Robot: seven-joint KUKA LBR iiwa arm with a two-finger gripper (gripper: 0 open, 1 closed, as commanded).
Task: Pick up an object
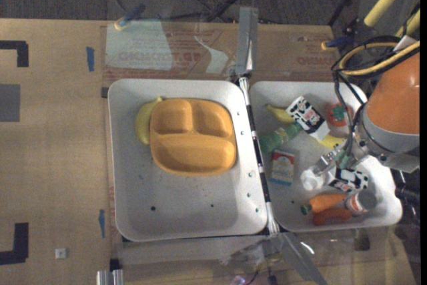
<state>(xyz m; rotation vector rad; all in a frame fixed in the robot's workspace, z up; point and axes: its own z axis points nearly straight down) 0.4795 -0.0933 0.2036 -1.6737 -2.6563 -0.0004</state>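
My gripper [335, 160] reaches down into the right bin [387, 213] from the right, under the arm's orange band [398, 100]. It hangs just above a white bottle [311, 178] and a small cow-patterned carton [351, 178]. A second cow-patterned carton [306, 114] lies at the back of the bin beside a yellow banana [279, 113] and a red and green toy [338, 115]. Further left lie a green bottle [280, 138] and a red and white box [283, 165]. An orange carrot [327, 201] and a red item [331, 215] rest along the front.
The left bin [133, 210] holds an orange divided plate [193, 135] with a yellow item [142, 122] tucked under its left edge. A metal divider [255, 143] separates the bins. Cables [363, 60] hang near the arm at the back right.
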